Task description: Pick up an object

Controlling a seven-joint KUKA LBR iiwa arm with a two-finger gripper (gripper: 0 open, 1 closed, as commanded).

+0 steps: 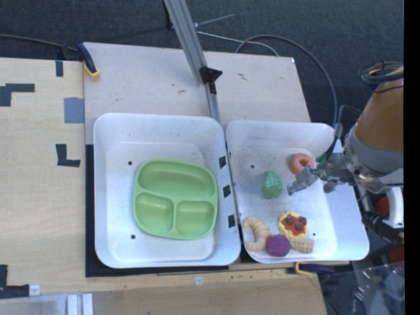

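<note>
Claw hovers over right bin on wooden bench.

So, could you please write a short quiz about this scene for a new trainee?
1. True or false: the green divided plate lies in the right bin.
2. Which toy lies nearest the gripper? A) purple ball B) orange-pink round toy C) pizza slice
3. Fill in: the green toy lies in the ____ bin.

Key: 1. False, it lies in the left bin. 2. B. 3. Right.
</note>
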